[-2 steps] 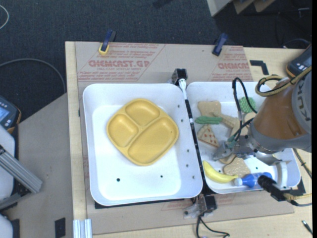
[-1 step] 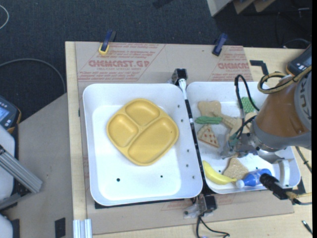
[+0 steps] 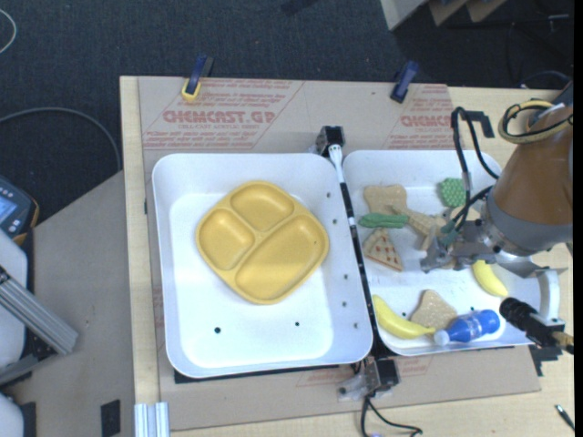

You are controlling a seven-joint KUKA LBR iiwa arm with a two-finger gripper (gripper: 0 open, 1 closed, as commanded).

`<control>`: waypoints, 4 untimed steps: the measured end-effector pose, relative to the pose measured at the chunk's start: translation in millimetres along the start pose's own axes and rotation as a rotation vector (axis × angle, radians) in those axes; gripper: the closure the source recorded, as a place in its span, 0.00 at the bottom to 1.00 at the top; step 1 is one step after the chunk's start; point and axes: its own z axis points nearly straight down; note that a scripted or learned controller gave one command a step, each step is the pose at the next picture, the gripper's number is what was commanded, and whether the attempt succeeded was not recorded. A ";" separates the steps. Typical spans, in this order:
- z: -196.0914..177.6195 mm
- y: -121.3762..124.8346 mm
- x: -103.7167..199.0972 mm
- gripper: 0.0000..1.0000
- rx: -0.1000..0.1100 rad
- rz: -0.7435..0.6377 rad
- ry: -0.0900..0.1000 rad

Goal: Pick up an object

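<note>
While the arm (image 3: 537, 189) was reaching in from the right, the gripper (image 3: 444, 251) sat low over the right bin (image 3: 364, 167), right in the middle of the clutter. That bin had all the candidates: a tan bread-looking piece (image 3: 385, 197), a green bean-like thing (image 3: 383, 218), a reddish wedge (image 3: 384, 249), a green leafy bit (image 3: 452, 190), a banana (image 3: 401, 321) near the front, another tan slice (image 3: 433, 309), a blue bottle (image 3: 470, 327) and a small yellow piece (image 3: 491, 279) beside the wrist. The left bin (image 3: 173, 244) had just a yellow divided plate (image 3: 262, 241).

My take on doing this well: pick one item with free space on both sides, come straight down centred on it, and close only once both tips are beside it. The pile under the tool was tight, so a sloppy descent could just shove things around.

As for the jaws, honestly I couldn't tell how far apart they were or whether anything was between them; it was too dark and small there.
</note>
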 end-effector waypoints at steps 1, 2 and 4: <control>-62.3 7.7 0.7 1.00 0.000 0.000 0.001; -67.4 8.3 0.8 1.00 0.005 0.001 0.001; -62.8 72.1 85.6 1.00 0.004 -0.005 0.003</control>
